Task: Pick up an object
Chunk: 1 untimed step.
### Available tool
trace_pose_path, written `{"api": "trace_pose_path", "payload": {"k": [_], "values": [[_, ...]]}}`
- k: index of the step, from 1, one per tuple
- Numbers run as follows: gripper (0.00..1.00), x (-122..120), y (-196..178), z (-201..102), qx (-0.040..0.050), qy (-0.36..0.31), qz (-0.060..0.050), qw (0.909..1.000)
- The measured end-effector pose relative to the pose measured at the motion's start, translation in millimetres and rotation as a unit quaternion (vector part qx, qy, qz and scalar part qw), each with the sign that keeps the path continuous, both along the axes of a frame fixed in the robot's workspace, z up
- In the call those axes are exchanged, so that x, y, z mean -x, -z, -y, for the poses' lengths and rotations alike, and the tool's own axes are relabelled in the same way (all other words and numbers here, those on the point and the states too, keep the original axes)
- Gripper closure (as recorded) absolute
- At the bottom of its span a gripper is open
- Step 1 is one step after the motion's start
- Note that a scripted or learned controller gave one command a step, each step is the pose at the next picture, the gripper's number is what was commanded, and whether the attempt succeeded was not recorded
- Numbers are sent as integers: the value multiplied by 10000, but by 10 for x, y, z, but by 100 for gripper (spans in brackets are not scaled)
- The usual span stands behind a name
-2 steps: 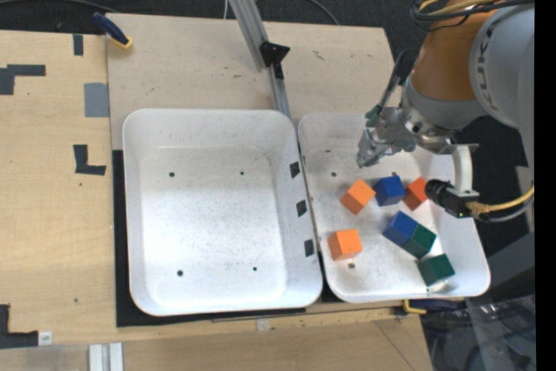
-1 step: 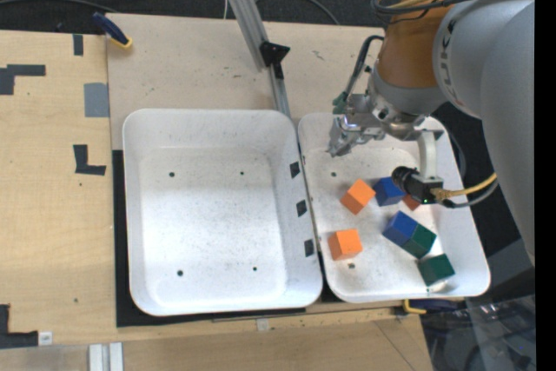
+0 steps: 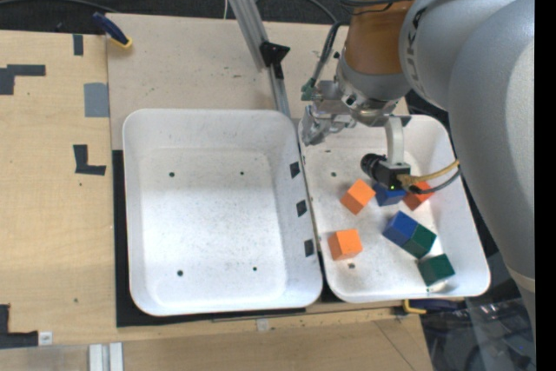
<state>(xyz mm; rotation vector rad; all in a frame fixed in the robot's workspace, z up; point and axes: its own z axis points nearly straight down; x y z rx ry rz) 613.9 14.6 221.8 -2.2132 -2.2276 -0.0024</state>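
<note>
Gripper [image 3: 314,131] hangs at the right bin's [image 3: 465,261] far left corner; finger state I cannot tell; orange cubes [image 3: 356,196] and blue block [image 3: 400,228] lie nearer, rightward

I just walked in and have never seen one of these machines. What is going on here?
A grey robot arm reaches in over the right bin, its gripper near that bin's upper left corner. Small blocks lie in the bin: two orange blocks, a blue block and green blocks. None of them is between its fingers. The left bin sits beside it.
</note>
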Motion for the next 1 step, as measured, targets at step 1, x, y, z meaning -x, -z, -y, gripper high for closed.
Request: {"api": "trace_pose_path", "payload": {"k": [1], "values": [[100, -19, 54, -566, 4, -2, -9, 10000]]}}
